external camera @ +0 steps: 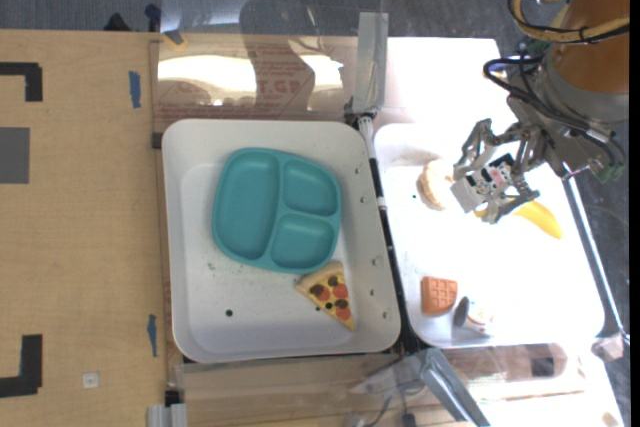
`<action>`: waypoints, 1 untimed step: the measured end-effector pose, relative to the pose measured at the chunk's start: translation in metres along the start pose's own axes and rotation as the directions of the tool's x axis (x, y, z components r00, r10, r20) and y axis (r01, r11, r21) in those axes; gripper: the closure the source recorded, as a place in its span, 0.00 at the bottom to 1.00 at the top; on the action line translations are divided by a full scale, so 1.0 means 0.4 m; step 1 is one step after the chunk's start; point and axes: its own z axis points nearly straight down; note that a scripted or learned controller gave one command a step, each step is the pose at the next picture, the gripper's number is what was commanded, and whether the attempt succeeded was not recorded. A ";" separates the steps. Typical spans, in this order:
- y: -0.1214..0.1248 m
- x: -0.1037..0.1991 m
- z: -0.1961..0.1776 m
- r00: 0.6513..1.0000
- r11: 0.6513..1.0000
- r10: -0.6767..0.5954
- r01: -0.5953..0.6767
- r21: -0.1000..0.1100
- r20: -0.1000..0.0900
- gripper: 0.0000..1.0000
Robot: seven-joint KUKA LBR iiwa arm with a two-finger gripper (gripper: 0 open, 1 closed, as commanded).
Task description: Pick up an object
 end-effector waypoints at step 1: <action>0.001 -0.004 -0.023 1.000 1.000 0.000 0.000 0.000 0.004 1.00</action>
